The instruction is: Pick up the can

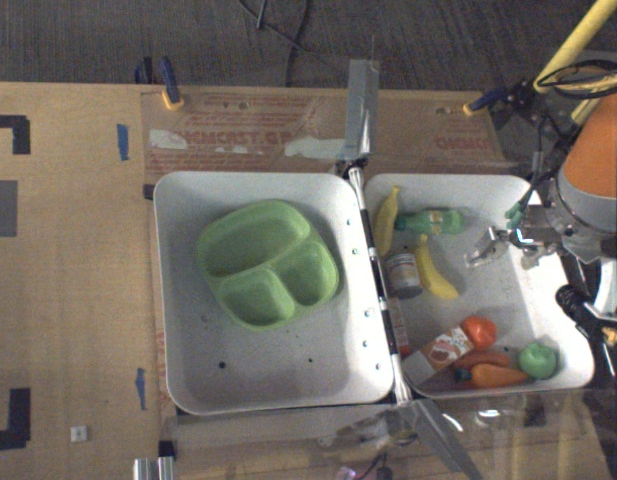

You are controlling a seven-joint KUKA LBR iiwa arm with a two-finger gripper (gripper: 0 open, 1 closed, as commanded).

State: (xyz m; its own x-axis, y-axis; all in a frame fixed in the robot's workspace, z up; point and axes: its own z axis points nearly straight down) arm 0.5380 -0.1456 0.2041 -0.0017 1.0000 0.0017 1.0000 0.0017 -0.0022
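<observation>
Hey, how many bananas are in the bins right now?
2. One banana lies along the right bin's left wall near the back. The other banana lies just right of the can. None seems hidden.

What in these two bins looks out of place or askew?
Nothing looks spilled or damaged. The can lies on its side against the right bin's left wall, between two bananas; the green divided plate sits askew.

Plastic, metal and board, as we see them

We see two smooth white plastic bins (188,368), the left holding a matt green plastic plate (268,264). The can (403,274) looks metallic with a paper-like label. The bananas (434,273) have a glossy plastic sheen. The surface (68,298) under them looks like matt brown board.
</observation>
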